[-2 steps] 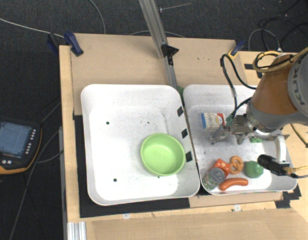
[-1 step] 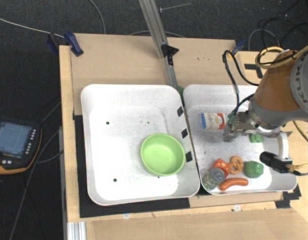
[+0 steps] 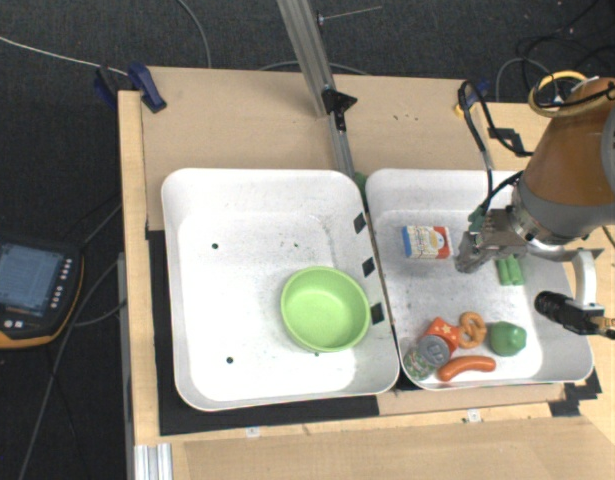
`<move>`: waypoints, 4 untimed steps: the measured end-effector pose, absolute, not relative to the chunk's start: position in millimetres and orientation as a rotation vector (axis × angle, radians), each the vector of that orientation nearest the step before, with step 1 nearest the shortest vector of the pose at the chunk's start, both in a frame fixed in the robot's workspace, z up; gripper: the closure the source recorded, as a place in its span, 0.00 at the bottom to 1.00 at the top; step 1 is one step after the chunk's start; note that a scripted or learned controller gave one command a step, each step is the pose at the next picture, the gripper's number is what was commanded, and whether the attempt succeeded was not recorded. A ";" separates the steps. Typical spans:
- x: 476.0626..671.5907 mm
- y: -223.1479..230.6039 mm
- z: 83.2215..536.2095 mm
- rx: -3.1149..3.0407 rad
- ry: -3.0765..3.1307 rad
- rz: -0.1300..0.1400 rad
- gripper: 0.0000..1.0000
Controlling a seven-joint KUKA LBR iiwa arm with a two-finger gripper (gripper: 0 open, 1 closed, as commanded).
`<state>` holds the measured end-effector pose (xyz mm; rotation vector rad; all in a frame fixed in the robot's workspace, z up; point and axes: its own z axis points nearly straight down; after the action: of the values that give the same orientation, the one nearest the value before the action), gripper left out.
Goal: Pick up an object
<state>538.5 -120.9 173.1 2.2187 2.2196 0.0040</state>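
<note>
Your tool (image 3: pixel 474 251) is hanging low over the right bin (image 3: pixel 387 193), parked between the small white carton (image 3: pixel 426 241) on its left and a green block (image 3: pixel 510 269) just to its right. Honestly, you can't tell from this angle how wide it's open or whether it's got anything. My guess is it's lining up on one of those two, since they're sitting apart from the rest. The near corner is looking crowded: an orange pretzel-ish toy (image 3: pixel 465 329), a green pepper (image 3: pixel 506 339), a red sausage (image 3: pixel 465 368) and a grey disc (image 3: pixel 433 350) are all touching. The green bowl (image 3: pixel 325 309) is sitting alone in the left bin (image 3: pixel 202 203), well clear.
</note>
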 end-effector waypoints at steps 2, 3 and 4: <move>572.4 -78.0 222.0 2.217 2.227 0.002 1.00; 588.4 -35.9 219.8 2.217 2.226 0.002 1.00; 614.7 5.4 215.6 2.218 2.226 0.001 1.00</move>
<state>614.7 5.4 215.6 2.2176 2.2262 0.0014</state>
